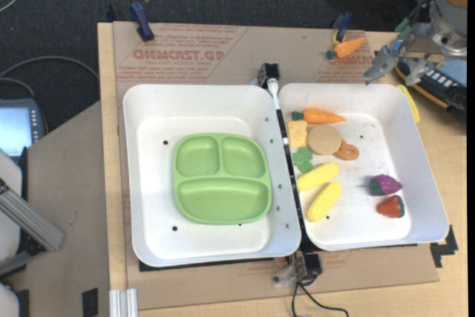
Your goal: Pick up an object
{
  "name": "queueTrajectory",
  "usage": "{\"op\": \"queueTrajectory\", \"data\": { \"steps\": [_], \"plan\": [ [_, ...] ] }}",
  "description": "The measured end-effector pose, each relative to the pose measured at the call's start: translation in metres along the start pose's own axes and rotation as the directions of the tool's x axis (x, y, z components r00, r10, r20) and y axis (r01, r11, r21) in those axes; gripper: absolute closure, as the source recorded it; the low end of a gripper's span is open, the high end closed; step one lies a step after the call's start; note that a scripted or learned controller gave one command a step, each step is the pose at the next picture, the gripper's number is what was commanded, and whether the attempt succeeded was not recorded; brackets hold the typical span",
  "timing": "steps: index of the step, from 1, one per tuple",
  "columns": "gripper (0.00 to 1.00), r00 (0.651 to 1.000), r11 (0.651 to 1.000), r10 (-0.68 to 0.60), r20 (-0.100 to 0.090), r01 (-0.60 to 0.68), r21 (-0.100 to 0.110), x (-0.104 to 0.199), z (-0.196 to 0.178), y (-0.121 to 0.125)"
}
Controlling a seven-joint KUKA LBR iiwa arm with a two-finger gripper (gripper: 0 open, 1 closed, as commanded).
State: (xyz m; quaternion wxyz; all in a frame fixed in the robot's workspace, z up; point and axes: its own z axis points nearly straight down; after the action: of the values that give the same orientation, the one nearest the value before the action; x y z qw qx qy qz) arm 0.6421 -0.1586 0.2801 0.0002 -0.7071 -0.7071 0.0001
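Note:
The right bin (427, 182) holds several toy foods. An orange carrot (323, 116) lies at its back left, with a yellow square slice (297, 134), a tan round disc (323, 139) and an orange ring (347, 153) just in front of it. A green ridged piece (302, 159) and two yellow corn-like pieces (318, 175) (324, 201) lie near the left wall. Purple grapes (384, 184) and a red piece (391, 207) sit at the front right. My gripper (380, 64) hangs above the bench behind the right bin's back rim, away from every object.
The left bin (141, 159) holds a green divided plate (221, 178). Another toy carrot (347, 48) lies on the board behind the right bin, by a blue clamp (341, 26). A second blue clamp (141, 20) stands at the back left. A yellow strip (409, 102) rests on the right bin's rim.

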Motion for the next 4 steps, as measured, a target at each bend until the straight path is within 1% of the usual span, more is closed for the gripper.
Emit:
{"op": "queueTrajectory", "data": {
  "steps": [1, 2, 3, 4],
  "plan": [
    [0.0, 1.0, 1.0, 0.0, -0.005, 0.0, 0.016, 0.015, 0.175, -0.03],
    [0.0, 1.0, 1.0, 0.002, -0.004, -0.002, 0.011, 0.045, 0.198, -0.129],
    [0.0, 1.0, 1.0, -0.007, 0.0, 0.007, -0.016, 0.103, 0.009, -0.145],
    [0.0, 1.0, 1.0, -0.02, -0.009, 0.02, -0.022, 0.265, -0.162, -0.154]
  ]
}}
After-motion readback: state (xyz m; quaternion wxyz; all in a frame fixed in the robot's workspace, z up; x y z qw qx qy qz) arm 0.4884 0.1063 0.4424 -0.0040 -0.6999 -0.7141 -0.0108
